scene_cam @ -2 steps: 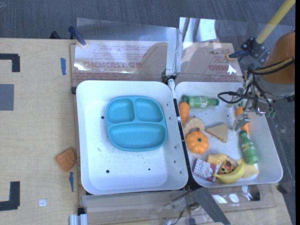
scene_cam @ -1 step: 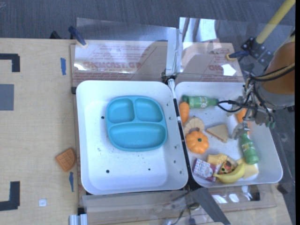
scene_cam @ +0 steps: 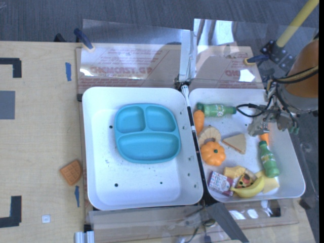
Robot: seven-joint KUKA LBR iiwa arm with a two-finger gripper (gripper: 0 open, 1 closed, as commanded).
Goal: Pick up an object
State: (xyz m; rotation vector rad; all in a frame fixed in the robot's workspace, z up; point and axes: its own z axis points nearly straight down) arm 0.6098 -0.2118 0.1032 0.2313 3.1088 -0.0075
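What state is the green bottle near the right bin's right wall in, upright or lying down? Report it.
Lying down. The green bottle rests on its side on the right bin floor, its orange cap pointing toward the bin's far end.

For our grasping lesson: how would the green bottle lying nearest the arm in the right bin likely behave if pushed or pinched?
The green bottle lies on its side, so a sideways push would probably roll it. Its round, glossy-looking body may slip from the pincer. It looks like a toy, so it is likely light and rigid.

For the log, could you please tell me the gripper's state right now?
Gripper: cannot be told; it hangs over the right bin, above a green bottle.
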